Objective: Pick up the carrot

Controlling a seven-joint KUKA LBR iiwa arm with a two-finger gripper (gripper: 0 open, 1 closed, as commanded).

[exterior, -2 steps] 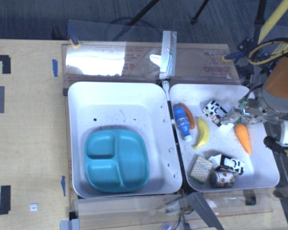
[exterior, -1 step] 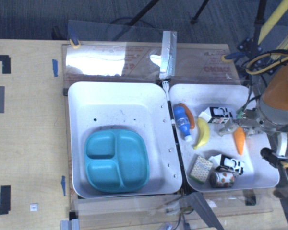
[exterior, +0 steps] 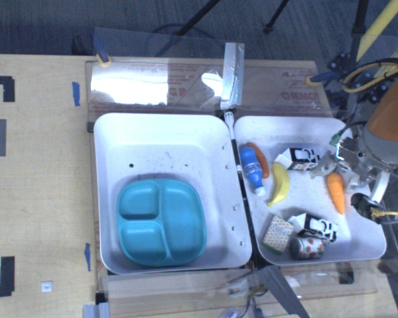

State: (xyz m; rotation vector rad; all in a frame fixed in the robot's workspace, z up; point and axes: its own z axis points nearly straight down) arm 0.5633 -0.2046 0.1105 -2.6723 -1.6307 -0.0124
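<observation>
The orange carrot lies in the right bin near its right wall, with its thick end toward the far side. My gripper hangs just above and to the right of the carrot's thick end, low over the bin. The wrist and grey arm body cover the bin's right rim. Whether the gripper touches the carrot I cannot make out.
The right bin also holds a blue bottle, a banana, two black-and-white toys, a patterned box and a small can. A teal divided plate sits in the left bin.
</observation>
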